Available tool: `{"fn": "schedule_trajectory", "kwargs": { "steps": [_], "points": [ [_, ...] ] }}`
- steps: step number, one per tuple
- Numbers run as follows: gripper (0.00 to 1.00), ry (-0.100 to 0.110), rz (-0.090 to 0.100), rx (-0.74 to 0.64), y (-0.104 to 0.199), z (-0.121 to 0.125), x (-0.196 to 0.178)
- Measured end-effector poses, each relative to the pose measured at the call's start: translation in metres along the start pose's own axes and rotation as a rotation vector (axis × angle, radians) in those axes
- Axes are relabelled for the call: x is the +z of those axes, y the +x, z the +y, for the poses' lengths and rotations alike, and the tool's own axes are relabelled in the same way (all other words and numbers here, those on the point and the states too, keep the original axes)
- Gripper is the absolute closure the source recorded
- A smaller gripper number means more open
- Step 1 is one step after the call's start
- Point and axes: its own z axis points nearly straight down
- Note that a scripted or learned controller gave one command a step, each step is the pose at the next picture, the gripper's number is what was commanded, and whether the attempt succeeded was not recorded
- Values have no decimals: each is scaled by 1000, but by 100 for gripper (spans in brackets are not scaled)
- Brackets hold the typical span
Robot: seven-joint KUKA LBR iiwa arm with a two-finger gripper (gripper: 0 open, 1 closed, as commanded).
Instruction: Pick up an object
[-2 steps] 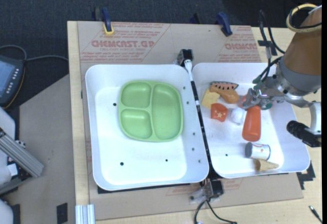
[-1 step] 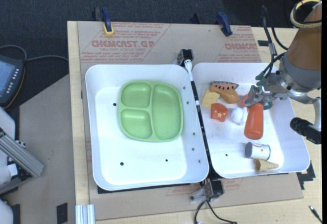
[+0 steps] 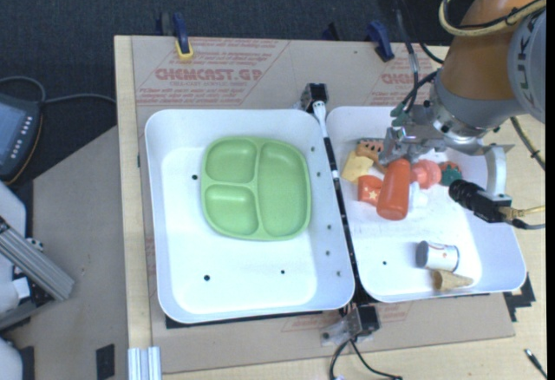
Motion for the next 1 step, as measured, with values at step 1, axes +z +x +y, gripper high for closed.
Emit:
{"fn": "schedule_trajectory", "kwargs": {
  "steps": [1],
  "points": [
    [100,-1,1,0,53,34,-9]
  ]
}}
